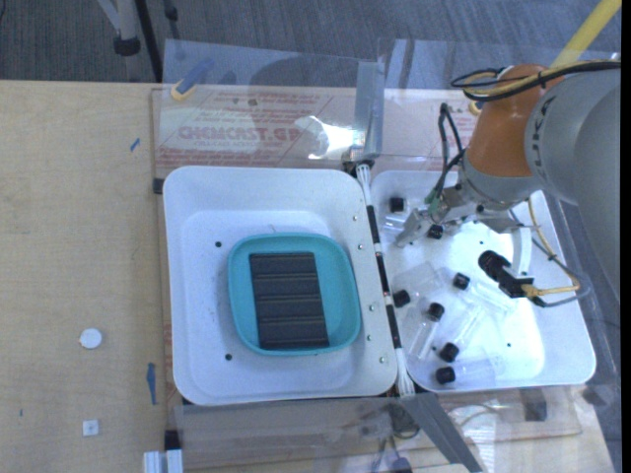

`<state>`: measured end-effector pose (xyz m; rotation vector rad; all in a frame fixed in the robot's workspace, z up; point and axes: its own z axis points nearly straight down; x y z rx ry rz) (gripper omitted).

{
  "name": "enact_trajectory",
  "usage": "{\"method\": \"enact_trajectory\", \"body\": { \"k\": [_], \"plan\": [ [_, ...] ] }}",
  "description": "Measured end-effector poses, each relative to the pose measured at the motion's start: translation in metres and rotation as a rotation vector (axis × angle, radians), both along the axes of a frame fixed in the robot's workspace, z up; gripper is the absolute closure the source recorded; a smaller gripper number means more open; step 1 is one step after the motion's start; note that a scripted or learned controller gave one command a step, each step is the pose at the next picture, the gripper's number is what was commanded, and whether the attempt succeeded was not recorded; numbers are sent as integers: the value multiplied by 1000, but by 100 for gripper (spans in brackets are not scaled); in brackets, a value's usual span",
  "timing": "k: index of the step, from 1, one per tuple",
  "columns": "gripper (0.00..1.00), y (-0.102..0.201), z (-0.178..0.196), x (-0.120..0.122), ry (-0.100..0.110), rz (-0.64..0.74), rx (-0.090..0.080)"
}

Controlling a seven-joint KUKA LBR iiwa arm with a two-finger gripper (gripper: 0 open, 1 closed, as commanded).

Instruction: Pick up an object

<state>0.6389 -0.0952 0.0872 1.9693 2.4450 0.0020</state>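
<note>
Vials [434, 313] with black caps lie scattered in the right bin [567, 348], right of the teal tray [340, 294]; my claw [422, 223] hangs over their upper-left corner, whether open I cannot tell, probably lining up.

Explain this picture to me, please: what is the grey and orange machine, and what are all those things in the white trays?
The camera looks down at a slant on a bench. The grey robot arm with an orange band reaches in from the right; its two-finger gripper hangs over the right-hand shallow white bin. That bin holds small clear vials with black caps scattered about, and I cannot see one between the fingers. The left-hand white bin holds a teal plastic tray carrying a dark ribbed block. The arm's job is to pick an object up.
</note>
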Motion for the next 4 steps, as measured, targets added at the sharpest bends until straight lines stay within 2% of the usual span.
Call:
{"method": "enact_trajectory", "body": {
  "k": [1, 2, 4],
  "plan": [
    [100, -3, 9, -2, 4, -3, -1],
    [100, 72, 104, 23, 1, -29, 0],
    [100, 74, 125, 25, -7, -24, -4]
  ]
}}
